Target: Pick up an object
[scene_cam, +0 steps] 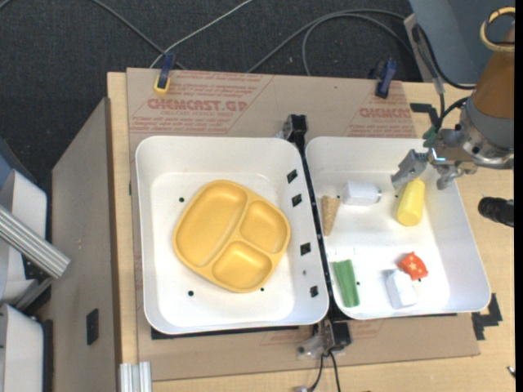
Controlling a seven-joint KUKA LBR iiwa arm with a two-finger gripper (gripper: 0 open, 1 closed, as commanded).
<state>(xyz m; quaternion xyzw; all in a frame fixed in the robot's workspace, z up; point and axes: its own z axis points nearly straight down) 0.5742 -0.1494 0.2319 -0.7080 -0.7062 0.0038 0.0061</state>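
White block (400, 289) x2; green stick (345, 282) x1; yellow tray (231, 235) x1

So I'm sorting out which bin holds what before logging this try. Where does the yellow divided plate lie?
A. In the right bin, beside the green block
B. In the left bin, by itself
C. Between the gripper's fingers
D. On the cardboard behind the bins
B. The yellow divided plate lies flat inside the left bin, apart from the small items in the right bin, where the gripper hovers.
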